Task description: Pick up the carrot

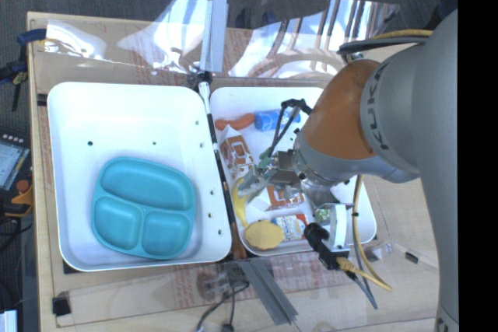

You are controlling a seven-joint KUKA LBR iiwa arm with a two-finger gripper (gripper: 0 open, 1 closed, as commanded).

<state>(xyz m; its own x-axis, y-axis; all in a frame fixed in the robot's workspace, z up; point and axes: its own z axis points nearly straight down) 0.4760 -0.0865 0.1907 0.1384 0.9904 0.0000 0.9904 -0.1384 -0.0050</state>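
Note:
The carrot (236,122) is a short orange piece lying at the far left corner of the right bin (362,223), next to a small blue object (266,120). My gripper (260,172) hangs low over the middle of that bin, a short way nearer the front than the carrot and above a printed orange-and-white packet (236,151). The carrot lies apart from the gripper, on the bin floor. The grey arm with its orange band (342,117) hides much of the right bin's right half.
The left bin (117,113) bears a teal divided plate (145,206). In the right bin lie a yellow round item (264,235) at the front, a yellow strip (240,207) by the left wall, and more packets (289,225). A yellow cable (358,245) trails from the arm.

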